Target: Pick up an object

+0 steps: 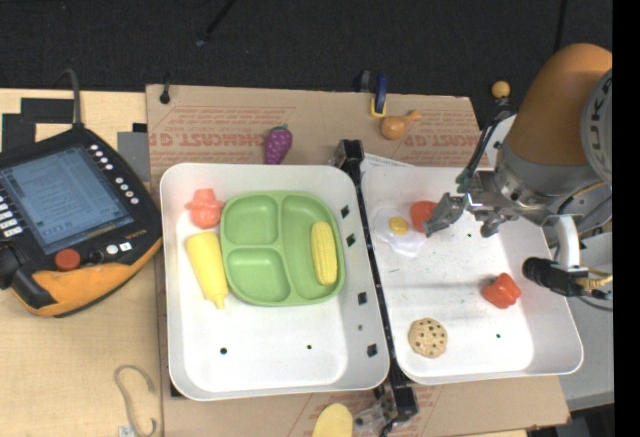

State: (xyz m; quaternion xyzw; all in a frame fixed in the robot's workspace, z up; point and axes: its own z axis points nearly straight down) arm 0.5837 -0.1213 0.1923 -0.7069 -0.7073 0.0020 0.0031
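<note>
The gripper [455, 212] hangs splayed open and empty, just beside a small red toy [422, 214] next to the fried egg [401, 228]. Closing off-centre could nudge the toy away.

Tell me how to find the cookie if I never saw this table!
Look at the right-hand shallow white bin, the one the grey arm reaches into. Go to its near edge, towards the left corner: there lies a round tan cookie with dark chips. The red block and the fried egg nearby are not speckled; the cookie is.
</note>
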